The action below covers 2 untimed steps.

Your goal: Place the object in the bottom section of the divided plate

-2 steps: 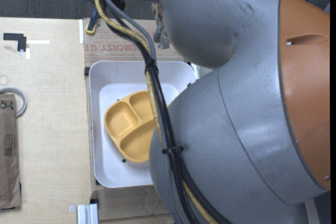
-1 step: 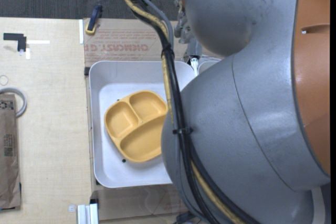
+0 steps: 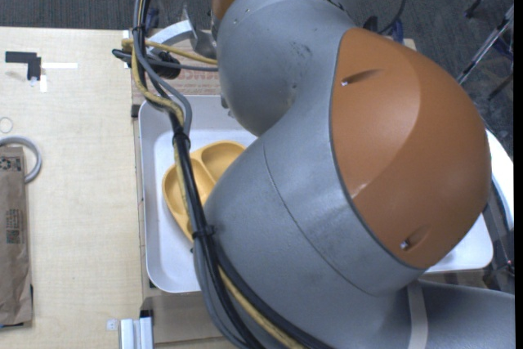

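My own grey and orange arm (image 3: 351,176) bulks closest, bent over the right white bin (image 3: 159,257), probably to reach the plate. Beneath it the yellow divided plate (image 3: 214,163) lies in that bin, partly covered. Whether my fingers are open or closed, and where the object sits, I cannot tell. Beyond, the table (image 3: 73,176) carries a brown packet (image 3: 12,233).

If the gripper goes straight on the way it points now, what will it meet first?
I cannot say: the grey and orange arm covers that part of the bin. Part of the yellow divided plate lies beneath the arm, so the plate is possible but unconfirmed.
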{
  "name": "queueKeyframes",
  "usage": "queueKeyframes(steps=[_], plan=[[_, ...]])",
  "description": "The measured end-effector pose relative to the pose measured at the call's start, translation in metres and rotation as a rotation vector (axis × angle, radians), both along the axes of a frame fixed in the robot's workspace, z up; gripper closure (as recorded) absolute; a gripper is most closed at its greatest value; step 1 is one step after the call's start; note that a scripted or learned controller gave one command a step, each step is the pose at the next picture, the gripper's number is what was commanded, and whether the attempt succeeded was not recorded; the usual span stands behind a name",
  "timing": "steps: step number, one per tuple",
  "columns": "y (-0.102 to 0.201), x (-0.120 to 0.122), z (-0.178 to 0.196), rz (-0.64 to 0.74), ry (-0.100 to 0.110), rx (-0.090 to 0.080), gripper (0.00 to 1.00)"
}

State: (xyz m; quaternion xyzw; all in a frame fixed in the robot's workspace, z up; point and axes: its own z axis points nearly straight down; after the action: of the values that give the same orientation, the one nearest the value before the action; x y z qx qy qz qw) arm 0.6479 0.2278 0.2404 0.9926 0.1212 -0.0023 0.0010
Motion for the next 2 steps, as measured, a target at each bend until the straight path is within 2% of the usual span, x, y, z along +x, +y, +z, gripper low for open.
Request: queueKeyframes(steps=[1, 2], plan=[[-0.001, 0.005, -0.092, -0.041, -0.001, -0.001, 1.00], [-0.001, 0.003, -0.043, -0.045, -0.004, 0.001, 1.00]])
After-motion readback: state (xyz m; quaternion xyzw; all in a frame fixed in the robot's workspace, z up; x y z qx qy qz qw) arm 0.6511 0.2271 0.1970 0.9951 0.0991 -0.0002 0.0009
